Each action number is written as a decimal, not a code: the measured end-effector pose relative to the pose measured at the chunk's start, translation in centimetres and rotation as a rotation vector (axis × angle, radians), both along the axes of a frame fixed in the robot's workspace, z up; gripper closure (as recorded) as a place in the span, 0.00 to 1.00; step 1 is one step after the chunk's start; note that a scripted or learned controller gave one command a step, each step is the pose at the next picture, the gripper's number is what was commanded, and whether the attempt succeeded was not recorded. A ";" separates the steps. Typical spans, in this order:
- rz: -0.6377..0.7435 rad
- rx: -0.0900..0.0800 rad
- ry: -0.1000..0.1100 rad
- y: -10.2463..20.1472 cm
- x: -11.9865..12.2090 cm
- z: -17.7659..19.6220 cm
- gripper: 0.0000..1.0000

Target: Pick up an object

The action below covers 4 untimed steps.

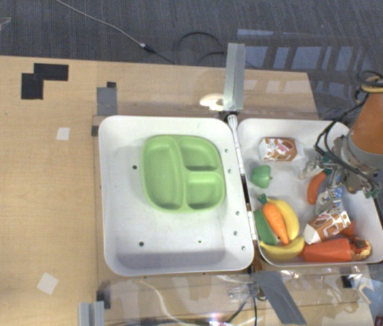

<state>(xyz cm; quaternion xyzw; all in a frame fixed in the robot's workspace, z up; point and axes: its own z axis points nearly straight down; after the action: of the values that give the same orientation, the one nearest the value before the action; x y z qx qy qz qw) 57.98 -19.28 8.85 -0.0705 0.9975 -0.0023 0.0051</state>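
Orange carrot [314, 188] lies just left of the hand [332, 190], whose grip I cannot tell.

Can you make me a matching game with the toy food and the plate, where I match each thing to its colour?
Things:
1. divided plate
2. banana
3. carrot
4. bin under the plate

Colours:
A. orange
B. white
C. light green
D. yellow

Pairs: 1-C, 2-D, 3-A, 4-B
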 end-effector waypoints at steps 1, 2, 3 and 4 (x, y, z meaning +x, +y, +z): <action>-0.142 0.003 -0.003 3.0 -1.9 0.1 0.00; -0.136 0.002 -0.015 3.1 -1.4 1.5 1.00; 0.191 -0.002 -0.002 -1.4 -2.0 9.3 1.00; -0.268 0.005 -0.004 3.3 0.2 0.1 1.00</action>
<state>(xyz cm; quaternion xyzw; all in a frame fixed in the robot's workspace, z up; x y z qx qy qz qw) 58.20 -15.94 8.97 0.0635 0.9980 -0.0005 0.0072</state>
